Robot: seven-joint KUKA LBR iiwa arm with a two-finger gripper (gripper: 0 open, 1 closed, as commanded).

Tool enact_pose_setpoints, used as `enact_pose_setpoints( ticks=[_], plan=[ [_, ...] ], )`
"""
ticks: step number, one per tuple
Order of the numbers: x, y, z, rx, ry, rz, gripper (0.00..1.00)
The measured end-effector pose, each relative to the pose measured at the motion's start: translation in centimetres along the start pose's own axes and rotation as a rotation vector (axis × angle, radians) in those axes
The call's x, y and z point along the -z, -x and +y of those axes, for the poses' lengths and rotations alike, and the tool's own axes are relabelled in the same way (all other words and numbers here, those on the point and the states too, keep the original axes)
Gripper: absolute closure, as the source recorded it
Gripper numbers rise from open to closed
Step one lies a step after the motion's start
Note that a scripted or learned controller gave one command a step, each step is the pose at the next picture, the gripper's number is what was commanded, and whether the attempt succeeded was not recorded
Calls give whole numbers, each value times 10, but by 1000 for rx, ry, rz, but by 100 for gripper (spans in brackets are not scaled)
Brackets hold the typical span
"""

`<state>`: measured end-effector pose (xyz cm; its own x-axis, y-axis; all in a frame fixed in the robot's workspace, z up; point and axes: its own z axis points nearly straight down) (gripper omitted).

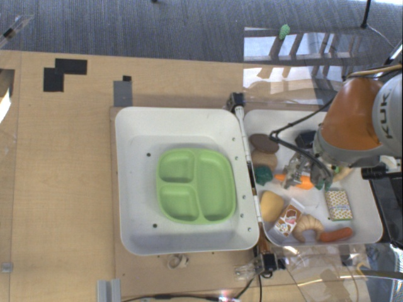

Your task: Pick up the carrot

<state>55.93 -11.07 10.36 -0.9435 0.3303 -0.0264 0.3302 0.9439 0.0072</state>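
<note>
Gripper sits low over the middle of the right bin — fingers straddle the carrot, orange showing between and beside them, but can't tell if they've closed on it. Croissant and sausage lie by the bin's near edge. Left bin holds a green divided plate.

Light green divided plate in white left bin; orange carrot; checked-pattern small box; reddish sausage.
</note>
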Motion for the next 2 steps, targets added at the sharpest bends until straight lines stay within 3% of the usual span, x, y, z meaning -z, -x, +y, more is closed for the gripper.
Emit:
enact_pose_setpoints(
  ticks=[2],
  plan=[
    [25,7,5,13,5,-23,100]
  ],
)
